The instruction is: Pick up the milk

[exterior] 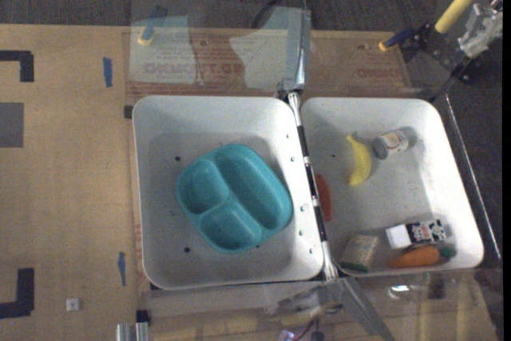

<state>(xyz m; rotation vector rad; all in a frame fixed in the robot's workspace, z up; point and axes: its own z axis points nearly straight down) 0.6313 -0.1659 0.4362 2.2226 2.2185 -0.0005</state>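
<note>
- From the camera view, I have the milk (416,233) lying on its side near the front edge of the right bin (415,109), a small carton with a white end and a dark printed end.
- It is touching, or all but touching, the carrot (417,255) just in front of it, and the green carrot top sits by the carton's dark end. A tan mesh-looking block (360,251) lies near to its left.
- Further back in that bin I see a banana (359,159) and a small grey can (393,142), both well apart from the carton.
- The left bin (152,196) holds only a teal divided plate (233,196); a reddish thing (322,196) lies along the divider between the bins.
- At the top right corner I can make out a yellow rod and some grey hardware, but I cannot tell the state of the hand from this.
- My worry is the crowding: a finger coming down on the carrot side could land on the carrot instead, or pinch both together.
- The bin's front wall is close behind the carrot, so I judge there is little room to approach from that side.
- The carton lies flat and at a slight slant; if the grasp is not squared across its narrow sides, I expect it to twist or skid out.
- A shallow pinch on its smooth faces could also let it slip on the lift.
</note>
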